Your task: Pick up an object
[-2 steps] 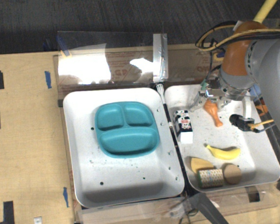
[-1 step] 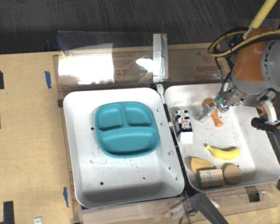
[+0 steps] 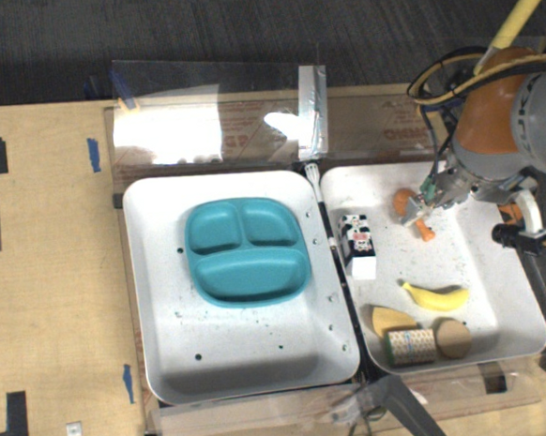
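The arm reaches in from the right over the right bin (image 3: 508, 335), and my gripper (image 3: 426, 206) sits low near the bin's back. A small orange object (image 3: 403, 201) lies just left of the gripper tip, and a second orange piece (image 3: 427, 233) lies just below it. I cannot tell whether either one touches the gripper. Further forward in the same bin are a black and white box (image 3: 356, 235), a banana (image 3: 436, 296), a yellow wedge (image 3: 390, 321), a patterned roll (image 3: 411, 344) and a brown round piece (image 3: 453, 338).
The left bin (image 3: 155, 269) holds a teal divided plate (image 3: 247, 250). A narrow ridge (image 3: 332, 255) separates the two bins. Black and yellow cables (image 3: 441, 77) loop above the arm's orange band (image 3: 487, 120). Brown cardboard (image 3: 42, 277) covers the bench at left.
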Robot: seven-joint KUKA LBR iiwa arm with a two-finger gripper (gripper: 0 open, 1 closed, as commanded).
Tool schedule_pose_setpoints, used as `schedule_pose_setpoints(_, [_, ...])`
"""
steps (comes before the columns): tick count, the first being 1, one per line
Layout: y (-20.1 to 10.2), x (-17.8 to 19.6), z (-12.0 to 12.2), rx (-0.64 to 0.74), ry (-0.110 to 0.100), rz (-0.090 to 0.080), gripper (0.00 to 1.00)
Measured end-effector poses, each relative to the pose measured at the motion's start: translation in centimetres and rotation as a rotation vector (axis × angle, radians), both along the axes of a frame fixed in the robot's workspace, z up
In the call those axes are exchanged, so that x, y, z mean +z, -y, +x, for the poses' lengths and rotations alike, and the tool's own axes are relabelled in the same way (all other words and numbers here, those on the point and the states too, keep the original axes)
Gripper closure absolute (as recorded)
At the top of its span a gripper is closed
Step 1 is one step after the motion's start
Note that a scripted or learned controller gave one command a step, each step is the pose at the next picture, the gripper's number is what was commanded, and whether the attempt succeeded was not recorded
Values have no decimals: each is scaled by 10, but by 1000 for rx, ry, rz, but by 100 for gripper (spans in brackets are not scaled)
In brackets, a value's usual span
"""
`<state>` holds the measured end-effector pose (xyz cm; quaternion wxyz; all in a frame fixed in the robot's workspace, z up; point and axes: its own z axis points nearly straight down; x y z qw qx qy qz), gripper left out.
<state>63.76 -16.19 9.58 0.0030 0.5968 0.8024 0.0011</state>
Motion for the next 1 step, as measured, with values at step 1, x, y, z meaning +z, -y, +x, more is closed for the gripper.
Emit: schedule_pose_setpoints(1, [-91, 106, 4, -159, -2, 3, 100])
